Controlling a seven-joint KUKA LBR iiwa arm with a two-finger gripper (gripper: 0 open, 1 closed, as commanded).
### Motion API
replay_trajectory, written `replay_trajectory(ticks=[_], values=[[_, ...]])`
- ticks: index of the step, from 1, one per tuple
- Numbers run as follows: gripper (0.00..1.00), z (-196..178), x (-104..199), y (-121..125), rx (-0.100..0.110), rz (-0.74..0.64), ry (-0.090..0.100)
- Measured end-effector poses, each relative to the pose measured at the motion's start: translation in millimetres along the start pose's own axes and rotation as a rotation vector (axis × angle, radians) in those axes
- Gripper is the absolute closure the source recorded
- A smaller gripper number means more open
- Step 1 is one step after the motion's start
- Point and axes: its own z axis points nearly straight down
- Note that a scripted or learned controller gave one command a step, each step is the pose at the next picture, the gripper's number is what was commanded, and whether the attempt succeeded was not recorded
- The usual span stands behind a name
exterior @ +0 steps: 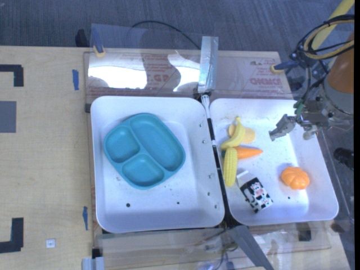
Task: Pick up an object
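Observation:
The right bin [322, 208] holds a yellow banana [238, 134], an orange carrot [248, 152], a yellow corn cob [229, 167], a round orange fruit [295, 178] and a small black-and-white cow-patterned box [256, 195]. My gripper [293, 129] hangs over the bin's upper right part, right of the banana and above the orange fruit. Its fingers [279, 130] are spread open with nothing between them. The arm comes in from the right edge.
A blue divided plate [144, 149] lies in the left bin [107, 207]. A metal divider post [208, 63] stands at the back between the bins. Cables [318, 38] hang near the arm at the upper right.

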Motion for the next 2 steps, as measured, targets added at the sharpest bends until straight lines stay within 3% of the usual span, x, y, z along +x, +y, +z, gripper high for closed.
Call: replay_trajectory(ticks=[1, 2], values=[[0.0, 106.9, 28.2, 27.5, 0.005, -0.398, 0.002], [0.0, 133.1, 35.0, 45.5, -0.028, -0.373, -0.008]])
